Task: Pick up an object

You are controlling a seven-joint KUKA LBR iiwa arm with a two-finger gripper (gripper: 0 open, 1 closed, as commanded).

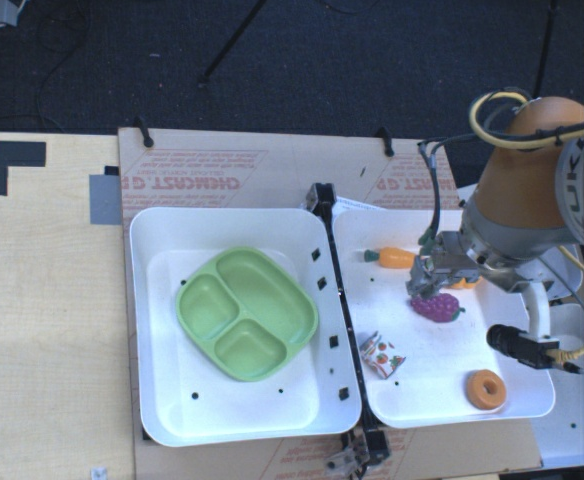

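camera view | your hand (427, 280) sits low in the right bin (532, 408), at the upper-left edge of the purple grape bunch (437, 307); you cannot tell its state | orange carrot (396, 258) just left of it | doughnut (487, 389) near the front right corner | crumpled wrapper (381, 356) front left | green divided plate (246, 311) in the left bin (162, 408)

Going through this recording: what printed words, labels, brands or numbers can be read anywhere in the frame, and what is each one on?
"CHEMCZT G.P", roughly, in red, upside down and blurred: on the cardboard sheet behind the left bin.
Red print, partly hidden and not readable: on the cardboard behind the right bin.
Red print at the cardboard's front edge: too blurred to read.
Small wrapper in the right bin: markings too small to read.
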